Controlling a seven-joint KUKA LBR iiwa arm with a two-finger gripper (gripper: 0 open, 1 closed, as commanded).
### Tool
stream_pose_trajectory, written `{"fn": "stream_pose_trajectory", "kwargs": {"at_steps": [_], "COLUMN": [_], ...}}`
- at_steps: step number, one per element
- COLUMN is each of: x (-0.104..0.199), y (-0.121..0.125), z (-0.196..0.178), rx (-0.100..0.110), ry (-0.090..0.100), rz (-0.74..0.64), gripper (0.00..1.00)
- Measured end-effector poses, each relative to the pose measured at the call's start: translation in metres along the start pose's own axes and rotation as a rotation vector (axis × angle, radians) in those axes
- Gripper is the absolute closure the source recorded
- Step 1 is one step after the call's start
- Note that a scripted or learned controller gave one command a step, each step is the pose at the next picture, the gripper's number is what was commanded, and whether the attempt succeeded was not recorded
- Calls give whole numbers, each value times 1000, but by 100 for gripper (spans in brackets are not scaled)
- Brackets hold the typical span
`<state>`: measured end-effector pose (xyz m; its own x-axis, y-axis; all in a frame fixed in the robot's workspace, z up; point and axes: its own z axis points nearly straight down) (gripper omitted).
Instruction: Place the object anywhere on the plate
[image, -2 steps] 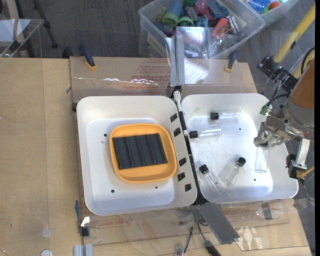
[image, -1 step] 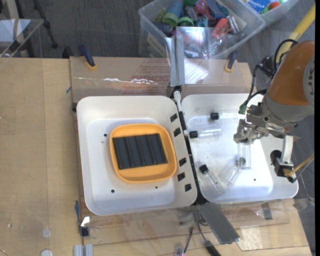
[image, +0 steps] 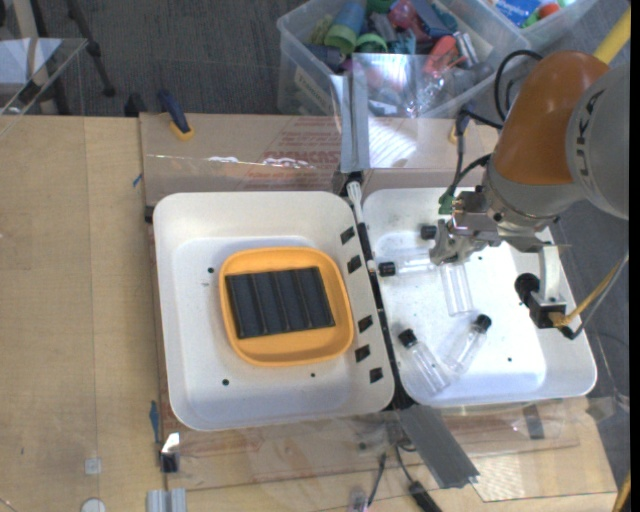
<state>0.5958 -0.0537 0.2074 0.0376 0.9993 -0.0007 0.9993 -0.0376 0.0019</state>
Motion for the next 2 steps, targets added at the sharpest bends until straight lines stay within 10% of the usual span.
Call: {"fn": "stream_pose_trajectory", "kwargs": {"at_steps": [2], "x": [75], "y": [31], "z": [-5], "rx": [0], "ry": [0], "rz": [-143], "gripper": [100]}}
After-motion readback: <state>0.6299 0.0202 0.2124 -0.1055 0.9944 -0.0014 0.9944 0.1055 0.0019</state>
